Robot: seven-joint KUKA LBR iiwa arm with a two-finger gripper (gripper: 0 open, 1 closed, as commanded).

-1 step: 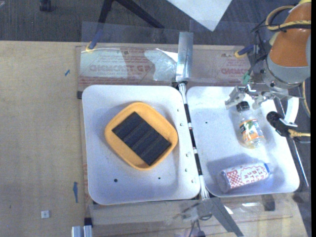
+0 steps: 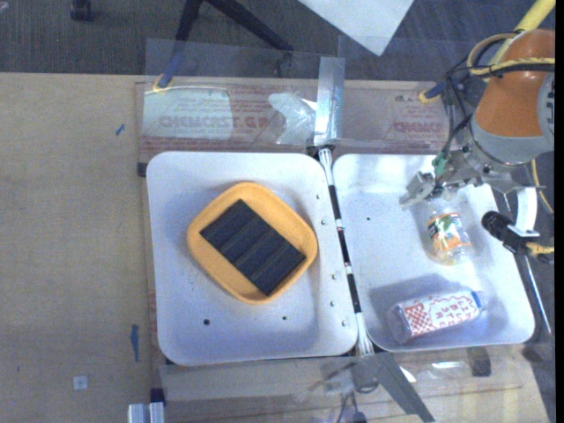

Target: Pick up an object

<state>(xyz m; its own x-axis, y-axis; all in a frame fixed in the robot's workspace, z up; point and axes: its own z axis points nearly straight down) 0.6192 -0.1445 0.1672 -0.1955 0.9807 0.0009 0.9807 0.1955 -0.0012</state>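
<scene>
Claw (image 2: 421, 186) above jar (image 2: 447, 236) (right bin (image 2: 379, 236)).

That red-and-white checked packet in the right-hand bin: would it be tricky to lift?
Probably a little. The checked packet looks wrapped in glossy clear film, so it may be slippery. It lies flat on its long side, so it seems unlikely to roll. It looks soft-sided and might dent under a squeeze.

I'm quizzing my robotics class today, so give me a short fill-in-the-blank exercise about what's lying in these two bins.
1. The yellow tray with the dark ridged insert lies in the ____ bin.
2. The red-and-white checkered package lies in the ____ bin.
3. The gripper hangs over the ____ bin, near the small clear packet.

Missing words: left; right; right
</scene>
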